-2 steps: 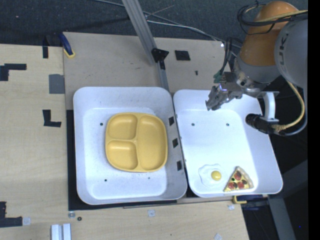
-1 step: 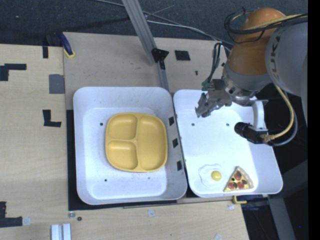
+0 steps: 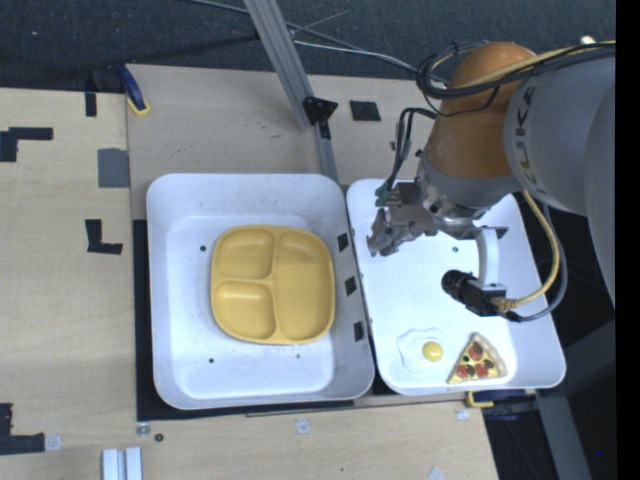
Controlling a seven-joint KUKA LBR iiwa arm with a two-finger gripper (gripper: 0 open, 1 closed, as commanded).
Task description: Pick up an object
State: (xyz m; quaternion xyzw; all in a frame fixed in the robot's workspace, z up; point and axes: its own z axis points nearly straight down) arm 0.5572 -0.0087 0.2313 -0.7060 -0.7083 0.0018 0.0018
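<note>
Over the right bin (image 3: 520, 268), arm (image 3: 500, 138) bent down, fingers (image 3: 383, 236) low, their spread impossible to tell.

Part of the maker's lettering shows on the grey arm (image 3: 560, 118) at two o'clock, too cut off to read.

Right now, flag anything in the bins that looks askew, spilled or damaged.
Nothing stands out. The yellow tray lies flat in the left bin, slightly turned. The fried egg and pizza slice lie flat, close together, in the right bin's near corner.
</note>
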